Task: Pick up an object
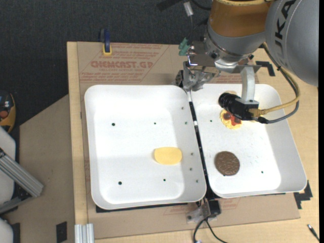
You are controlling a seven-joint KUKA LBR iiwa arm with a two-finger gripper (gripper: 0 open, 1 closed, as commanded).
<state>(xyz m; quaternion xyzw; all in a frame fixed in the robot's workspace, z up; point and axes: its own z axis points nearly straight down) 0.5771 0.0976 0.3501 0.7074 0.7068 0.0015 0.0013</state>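
Sitting side by side on a brown board (76, 135) printed with red lettering – two shallow white bins, rims touching along the middle. Spreading dark and speckled behind the board, toward 12 and 10 o'clock, a stretch of floor (50, 14). Gripping the board's far edge at about 11 o'clock, a blue and yellow clamp (106, 40); sitting further along that edge toward 12 o'clock, a green clamp (184, 48). Slanting across the 8 o'clock corner, a grey metal rail (20, 178). Trailing off the near edge at 6 o'clock, a black cable (205, 227).

Lying in the left bin (101, 105), toward 5 o'clock of its floor, a yellow oval (167, 156), well clear of the walls. Resting in the right bin (283, 151), near 7 o'clock of its floor, a brown disc (227, 163). Peeking out toward 11 o'clock of that same bin, a yellow and red piece (232, 120), partly hidden under a black fitting (234, 105) hanging from the arm.

Reaching in from 1 o'clock, the grey and orange arm (238, 14), with the gripper (191, 79) hanging over the far end of the seam between the bins, at 12 o'clock of the pair. Clenched or released – impossible to tell from this angle. Holding nothing that can be made out.
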